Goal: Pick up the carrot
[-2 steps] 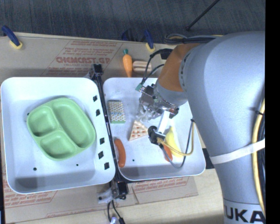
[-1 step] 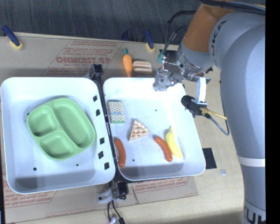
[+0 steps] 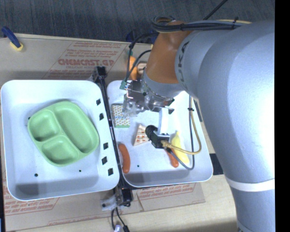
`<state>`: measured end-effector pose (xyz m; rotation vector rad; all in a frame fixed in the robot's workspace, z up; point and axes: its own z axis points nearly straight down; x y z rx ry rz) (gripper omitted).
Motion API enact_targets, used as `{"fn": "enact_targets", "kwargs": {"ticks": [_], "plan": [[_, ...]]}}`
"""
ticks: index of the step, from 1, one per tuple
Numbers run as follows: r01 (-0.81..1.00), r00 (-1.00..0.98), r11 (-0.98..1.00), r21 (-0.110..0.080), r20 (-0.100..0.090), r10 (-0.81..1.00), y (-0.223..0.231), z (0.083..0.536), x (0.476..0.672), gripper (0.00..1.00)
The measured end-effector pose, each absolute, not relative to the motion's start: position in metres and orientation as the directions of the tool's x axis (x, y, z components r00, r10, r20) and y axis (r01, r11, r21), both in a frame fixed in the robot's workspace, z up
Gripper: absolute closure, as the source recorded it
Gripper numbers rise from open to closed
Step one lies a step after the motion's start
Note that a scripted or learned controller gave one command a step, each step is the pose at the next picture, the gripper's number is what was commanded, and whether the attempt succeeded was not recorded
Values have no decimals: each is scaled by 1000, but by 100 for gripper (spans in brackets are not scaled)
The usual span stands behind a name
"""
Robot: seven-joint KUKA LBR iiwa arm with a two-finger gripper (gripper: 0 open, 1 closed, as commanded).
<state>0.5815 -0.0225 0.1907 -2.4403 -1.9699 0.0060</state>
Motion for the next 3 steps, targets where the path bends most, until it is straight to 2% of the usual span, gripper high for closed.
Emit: {"fn": "enact_targets", "kwargs": {"ticks": [1,3], "plan": [[990,138,-138,-2,0,990,-41,276,571,100],[992,126,-126,-8,1,992,-39,296,571,100]]}}
